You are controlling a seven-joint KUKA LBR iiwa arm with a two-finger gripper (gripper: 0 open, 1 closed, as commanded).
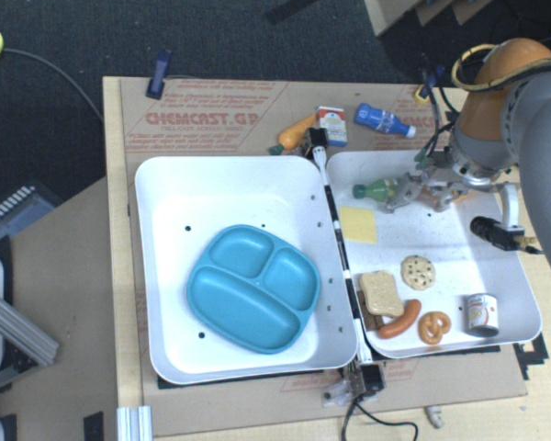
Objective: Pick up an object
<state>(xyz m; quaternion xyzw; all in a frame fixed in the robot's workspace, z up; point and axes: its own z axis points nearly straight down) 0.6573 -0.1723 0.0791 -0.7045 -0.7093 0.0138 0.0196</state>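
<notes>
The green bottle point(375, 190) is lying on its side near the back of the right bin point(519, 288), just left of the end effector point(413, 192), which is hovering low beside it; whether it is wide or narrow I cannot tell. The bottle is looking like light, stiff toy plastic, smooth and round, so it is likely rolling away under a glancing touch; gripping across its body is seeming safest. Nearby, a yellow cheese slice point(358, 225) is lying flat, too thin to pinch easily. Further forward, a cookie point(418, 272), bread slice point(381, 293), sausage point(398, 321), pretzel point(433, 327) and small can point(480, 313) are sitting apart. A blue divided plate point(251, 286) is resting in the left bin point(161, 246).
</notes>
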